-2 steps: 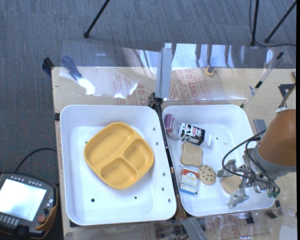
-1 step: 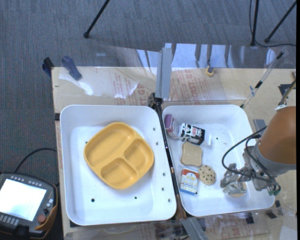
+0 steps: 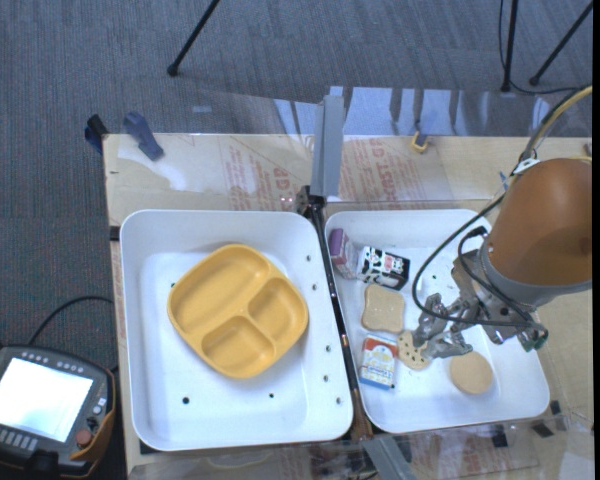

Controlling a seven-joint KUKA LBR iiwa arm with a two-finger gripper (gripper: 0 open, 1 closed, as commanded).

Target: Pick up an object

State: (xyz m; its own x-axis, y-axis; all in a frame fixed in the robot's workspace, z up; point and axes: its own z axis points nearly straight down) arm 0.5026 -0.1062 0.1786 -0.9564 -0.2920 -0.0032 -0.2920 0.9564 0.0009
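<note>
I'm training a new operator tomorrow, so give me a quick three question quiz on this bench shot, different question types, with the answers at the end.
1. True or false: the yellow divided plate lies in the left bin.
2. Multiple choice: which item lies closest to the gripper? A) the cow-print milk carton B) the small holed cracker C) the yellow divided plate
3. Fill in: the slice of toast lies in the ____ bin.

Key: 1 true. 2 B; the cracker sits right at the gripper, in the right bin. 3 right.
</note>
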